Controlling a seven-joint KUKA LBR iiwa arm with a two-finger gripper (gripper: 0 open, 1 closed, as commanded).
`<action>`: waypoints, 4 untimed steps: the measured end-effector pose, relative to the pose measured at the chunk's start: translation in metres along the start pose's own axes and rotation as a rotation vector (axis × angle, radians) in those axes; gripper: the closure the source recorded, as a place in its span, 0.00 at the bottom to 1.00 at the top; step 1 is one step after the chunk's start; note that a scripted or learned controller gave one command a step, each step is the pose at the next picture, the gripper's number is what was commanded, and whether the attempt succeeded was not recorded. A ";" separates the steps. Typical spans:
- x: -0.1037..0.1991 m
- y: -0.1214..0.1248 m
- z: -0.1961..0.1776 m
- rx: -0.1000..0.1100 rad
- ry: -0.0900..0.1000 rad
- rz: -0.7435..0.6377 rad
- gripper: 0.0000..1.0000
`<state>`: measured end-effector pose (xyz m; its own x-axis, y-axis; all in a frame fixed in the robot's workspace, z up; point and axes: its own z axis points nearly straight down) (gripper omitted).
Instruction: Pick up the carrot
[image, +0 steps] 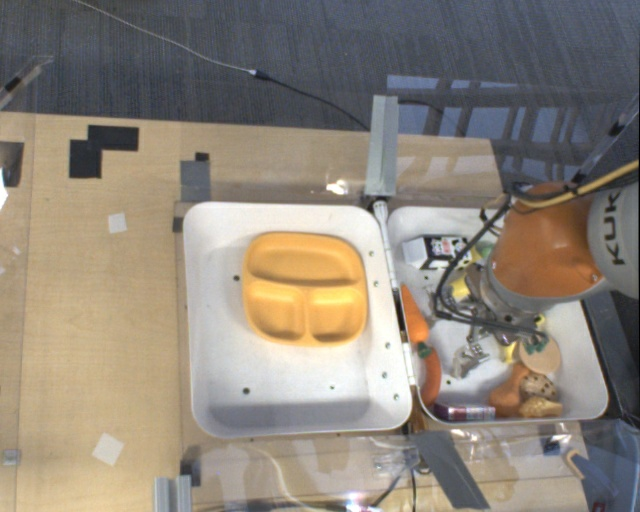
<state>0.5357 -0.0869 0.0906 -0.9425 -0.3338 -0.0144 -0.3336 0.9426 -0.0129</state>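
Observation:
The carrot (414, 318) is a slim orange piece lying along the left wall of the right bin (598, 385), its green tip pointing toward the front. My gripper (474, 350) hangs below the orange wrist band (540, 250) over the middle of that bin, a little to the right of the carrot and apart from it. The wrist and its cables hide most of the gripper from above. Nothing shows as held.
The left bin (215, 400) holds a yellow divided plate (304, 287). In the right bin, a red-orange piece (432, 375) lies just in front of the carrot, with a dark tube (465, 410), brown food toys (530, 392) and a black-and-white packet (440, 248).

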 end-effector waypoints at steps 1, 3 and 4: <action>0.017 0.006 -0.001 -0.002 -0.005 -0.006 0.00; -0.012 -0.007 0.001 -0.004 0.008 -0.438 0.00; -0.012 -0.008 0.001 -0.002 -0.001 -0.708 0.00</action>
<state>0.5497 -0.0909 0.0899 -0.4986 -0.8668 -0.0037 -0.8666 0.4986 -0.0177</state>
